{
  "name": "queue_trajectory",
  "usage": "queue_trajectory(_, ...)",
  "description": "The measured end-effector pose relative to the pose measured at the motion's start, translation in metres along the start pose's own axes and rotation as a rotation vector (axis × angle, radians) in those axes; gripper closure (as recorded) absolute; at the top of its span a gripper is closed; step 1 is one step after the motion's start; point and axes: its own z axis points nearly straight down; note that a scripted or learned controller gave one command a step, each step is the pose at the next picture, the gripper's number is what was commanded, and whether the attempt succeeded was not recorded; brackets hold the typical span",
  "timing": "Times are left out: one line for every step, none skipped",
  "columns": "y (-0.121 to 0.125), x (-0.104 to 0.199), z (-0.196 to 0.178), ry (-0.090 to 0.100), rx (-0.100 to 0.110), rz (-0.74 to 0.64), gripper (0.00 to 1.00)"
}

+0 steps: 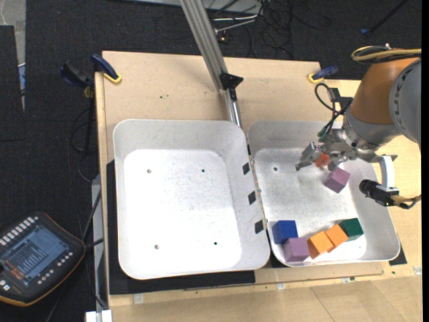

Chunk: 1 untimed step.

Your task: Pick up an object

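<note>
My fingers point(322, 158) pinch a small orange block point(324, 159) over the right bin point(383, 247), a purple block point(337, 179) just below and touching or nearly so. My judgement: I should lift straight and slowly so the grip holds and the purple block stays put. Near the bin's front edge lie a blue cube point(285, 231), purple cube point(297, 249), orange cube point(321, 241) and green cube point(351, 229). The left bin point(134, 139) sits alongside.
</note>
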Motion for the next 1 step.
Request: queue_trajectory(0.0021, -0.0007, -0.0149, -0.002, -0.008, 0.000, 1.00)
